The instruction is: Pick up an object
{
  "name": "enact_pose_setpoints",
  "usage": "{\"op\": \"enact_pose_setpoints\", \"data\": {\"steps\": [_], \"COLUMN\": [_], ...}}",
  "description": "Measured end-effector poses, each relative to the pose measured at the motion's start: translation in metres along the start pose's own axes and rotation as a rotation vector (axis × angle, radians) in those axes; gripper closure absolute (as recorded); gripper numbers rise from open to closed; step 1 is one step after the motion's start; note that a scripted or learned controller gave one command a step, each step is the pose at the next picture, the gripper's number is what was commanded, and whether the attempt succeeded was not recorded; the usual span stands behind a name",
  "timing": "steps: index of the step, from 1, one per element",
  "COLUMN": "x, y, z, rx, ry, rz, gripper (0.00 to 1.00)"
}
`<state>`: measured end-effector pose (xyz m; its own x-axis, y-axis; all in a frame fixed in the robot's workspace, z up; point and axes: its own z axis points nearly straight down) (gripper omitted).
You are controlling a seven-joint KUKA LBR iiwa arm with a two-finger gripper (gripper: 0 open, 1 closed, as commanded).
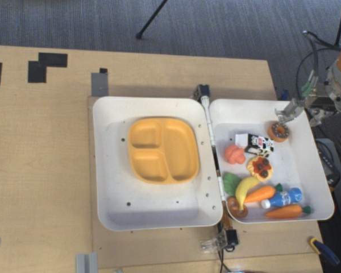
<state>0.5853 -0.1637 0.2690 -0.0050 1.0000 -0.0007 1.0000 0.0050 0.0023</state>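
Note:
My gripper hangs over the back right corner of the right bin, reaching in from the right edge. Just below it lies a brown frosted donut, apart from the gripper. Further forward in that bin sit a black-and-white cow toy, a pink lump, a small fruit tart, a banana, an orange carrot, a blue bottle and a second carrot. Nothing hangs from the gripper.
The left bin holds a yellow divided plate. A green piece and a brown round toy crowd the right bin's front left corner. Cables hang by the arm at the right.

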Motion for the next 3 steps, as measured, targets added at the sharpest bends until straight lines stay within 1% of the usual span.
{"op": "enact_pose_setpoints", "data": {"steps": [1,2,3], "x": [-0.008,0.047,0.004], "y": [0.083,0.031,0.063], "z": [0.165,0.173,0.175], "rx": [-0.014,-0.029,-0.020], "ry": [-0.004,-0.015,-0.013], "rz": [0.169,-0.288,-0.593], "gripper": [0.00,0.00,0.00]}}
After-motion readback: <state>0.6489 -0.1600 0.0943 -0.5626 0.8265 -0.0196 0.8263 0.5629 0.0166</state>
